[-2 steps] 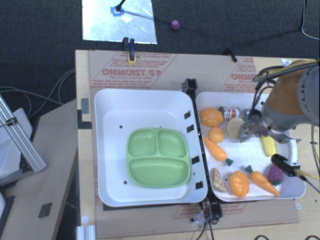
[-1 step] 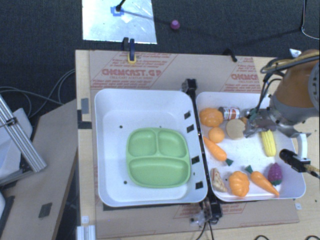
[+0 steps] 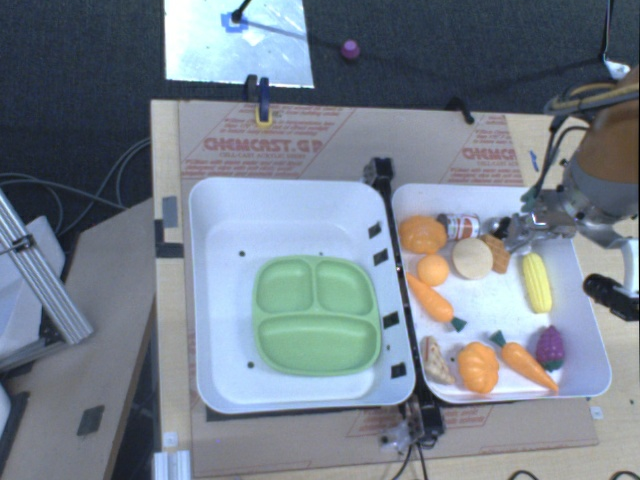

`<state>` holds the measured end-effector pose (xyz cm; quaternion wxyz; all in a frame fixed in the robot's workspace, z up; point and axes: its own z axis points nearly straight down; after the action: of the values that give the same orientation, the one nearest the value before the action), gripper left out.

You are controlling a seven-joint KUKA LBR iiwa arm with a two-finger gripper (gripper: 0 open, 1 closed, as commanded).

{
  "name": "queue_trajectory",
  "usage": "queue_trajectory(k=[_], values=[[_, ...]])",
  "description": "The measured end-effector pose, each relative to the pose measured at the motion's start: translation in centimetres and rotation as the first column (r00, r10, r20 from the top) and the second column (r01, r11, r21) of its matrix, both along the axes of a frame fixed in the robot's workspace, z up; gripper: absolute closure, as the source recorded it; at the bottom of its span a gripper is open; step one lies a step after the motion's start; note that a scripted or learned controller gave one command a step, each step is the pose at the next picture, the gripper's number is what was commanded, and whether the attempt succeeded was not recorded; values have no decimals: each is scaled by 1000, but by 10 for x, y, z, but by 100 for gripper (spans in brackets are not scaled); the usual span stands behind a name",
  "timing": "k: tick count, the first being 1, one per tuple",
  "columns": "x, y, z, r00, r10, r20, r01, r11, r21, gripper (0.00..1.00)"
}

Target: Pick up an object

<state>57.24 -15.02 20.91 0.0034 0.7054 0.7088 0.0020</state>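
Camera view shows the end effector [image 3: 520, 226] low over the right bin [image 3: 596, 340], near that bin's far edge and toward its right side. Whether it is wide or narrow cannot be told from this angle; the dark wrist hardware hides that, and nothing is visibly held.

No single thing is named by the task, so the nearest candidates matter. A round cream piece [image 3: 473, 259] lies just beside the end effector, on the side toward the left bin [image 3: 220, 298] and slightly nearer the surface's front edge. A small brown piece [image 3: 497, 252] sits between the two, almost under the tool. A can [image 3: 461, 227] lies on its side just past that, its long axis running roughly along the bin's far edge. The corn [image 3: 537, 282] lies near the end effector toward the front edge, its long axis running front to back, nearly in line with the bin's right wall.

Judging by closeness, the brown piece or the cream round is the likely target: a short move toward the divider and down. The green tray [image 3: 318, 315] sits alone in the left bin, well apart.
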Motion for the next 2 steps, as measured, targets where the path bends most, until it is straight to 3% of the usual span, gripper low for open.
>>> queue_trajectory(k=[1, 2], values=[[1, 0, 16, 1000, 0, -4, 0, 1000, 1, 100], [-5, 52, 25, 1000, 5, -7, -5, 1000, 4, 100]])
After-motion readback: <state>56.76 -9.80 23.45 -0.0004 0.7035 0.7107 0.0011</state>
